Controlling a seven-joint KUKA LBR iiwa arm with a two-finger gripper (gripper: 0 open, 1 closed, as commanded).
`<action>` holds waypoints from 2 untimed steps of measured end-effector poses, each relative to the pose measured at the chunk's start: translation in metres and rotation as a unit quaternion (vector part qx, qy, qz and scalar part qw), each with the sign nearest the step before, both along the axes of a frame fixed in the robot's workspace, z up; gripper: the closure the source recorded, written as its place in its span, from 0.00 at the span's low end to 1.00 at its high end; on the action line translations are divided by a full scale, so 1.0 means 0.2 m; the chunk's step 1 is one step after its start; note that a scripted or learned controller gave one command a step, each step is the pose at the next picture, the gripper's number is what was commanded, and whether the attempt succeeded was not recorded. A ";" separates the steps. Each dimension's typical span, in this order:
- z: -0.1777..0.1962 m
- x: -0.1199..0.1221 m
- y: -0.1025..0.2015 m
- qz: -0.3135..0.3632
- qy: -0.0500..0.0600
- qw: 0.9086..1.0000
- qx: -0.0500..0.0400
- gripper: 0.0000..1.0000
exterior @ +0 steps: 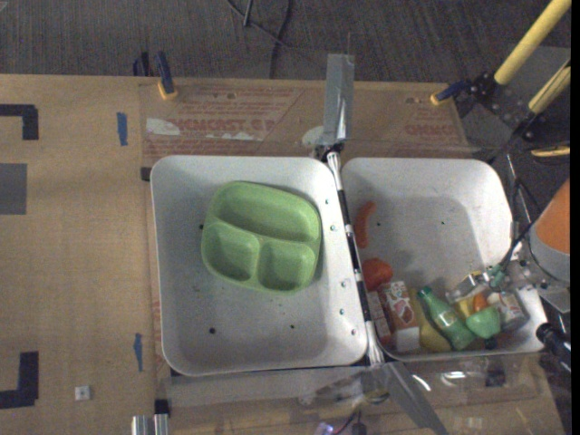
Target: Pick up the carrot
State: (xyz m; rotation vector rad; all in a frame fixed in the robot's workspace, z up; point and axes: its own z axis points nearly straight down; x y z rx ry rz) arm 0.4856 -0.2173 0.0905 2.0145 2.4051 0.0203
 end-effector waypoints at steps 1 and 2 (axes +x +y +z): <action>0.06 0.01 -0.02 -0.002 -0.005 1.000 -0.006 1.00; 0.06 -0.02 -0.03 -0.011 0.002 1.000 -0.004 1.00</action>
